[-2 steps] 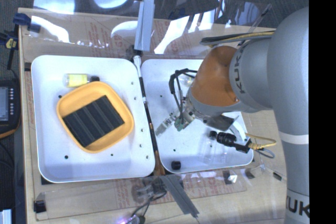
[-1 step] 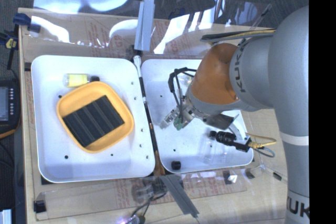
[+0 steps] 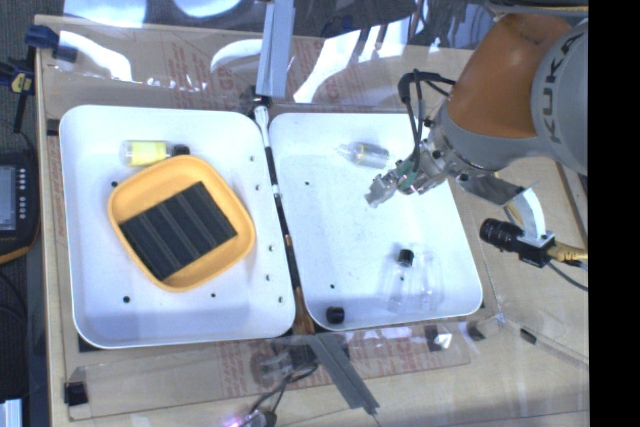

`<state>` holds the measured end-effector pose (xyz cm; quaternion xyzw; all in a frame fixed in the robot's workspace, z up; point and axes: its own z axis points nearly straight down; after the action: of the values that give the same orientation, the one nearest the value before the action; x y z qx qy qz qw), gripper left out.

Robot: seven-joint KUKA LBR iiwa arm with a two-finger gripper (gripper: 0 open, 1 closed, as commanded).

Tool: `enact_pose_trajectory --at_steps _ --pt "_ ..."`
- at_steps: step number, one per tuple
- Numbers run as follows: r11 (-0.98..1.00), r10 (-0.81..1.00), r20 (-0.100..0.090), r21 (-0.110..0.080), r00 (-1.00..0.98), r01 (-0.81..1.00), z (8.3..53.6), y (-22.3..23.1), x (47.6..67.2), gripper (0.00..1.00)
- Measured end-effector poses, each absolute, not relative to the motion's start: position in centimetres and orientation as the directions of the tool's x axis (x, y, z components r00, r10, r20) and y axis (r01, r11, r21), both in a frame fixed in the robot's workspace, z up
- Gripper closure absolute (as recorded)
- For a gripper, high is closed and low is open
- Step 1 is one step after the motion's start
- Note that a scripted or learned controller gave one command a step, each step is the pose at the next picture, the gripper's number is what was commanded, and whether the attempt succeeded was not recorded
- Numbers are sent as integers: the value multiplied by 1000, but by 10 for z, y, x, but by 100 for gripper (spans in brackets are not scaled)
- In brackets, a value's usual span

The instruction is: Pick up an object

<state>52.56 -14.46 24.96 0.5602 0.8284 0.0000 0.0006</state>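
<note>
From my remote seat, the KUKA arm (image 3: 520,95) reaches in from the right over the right bin (image 3: 455,300), its fingers (image 3: 381,191) low above the bin's white floor; I cannot tell how far apart they stand, and I see nothing between them. Just up and to the left of the fingers lies a small clear bottle (image 3: 364,153), near them but apart. Below the fingers, toward the bin's near wall, a clear plastic piece with a black cap (image 3: 412,277) rests on the floor, and a small black object (image 3: 335,315) sits at the near left corner. Well to the left of the fingers, across the divider, the left bin (image 3: 80,305) holds a yellow tray (image 3: 128,199) carrying a dark ribbed slab (image 3: 180,230), with a small yellow tube (image 3: 146,152) just above the tray. Both bins sit side by side on the bench (image 3: 520,385).
</note>
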Motion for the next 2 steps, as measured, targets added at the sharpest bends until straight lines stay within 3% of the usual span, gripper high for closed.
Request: enact_pose_trajectory --at_steps 1,2 --pt "19 1000 0 -2 -19 1000 259 -169 564 100" --pt "-255 967 0 -1 255 967 291 -209 589 100"
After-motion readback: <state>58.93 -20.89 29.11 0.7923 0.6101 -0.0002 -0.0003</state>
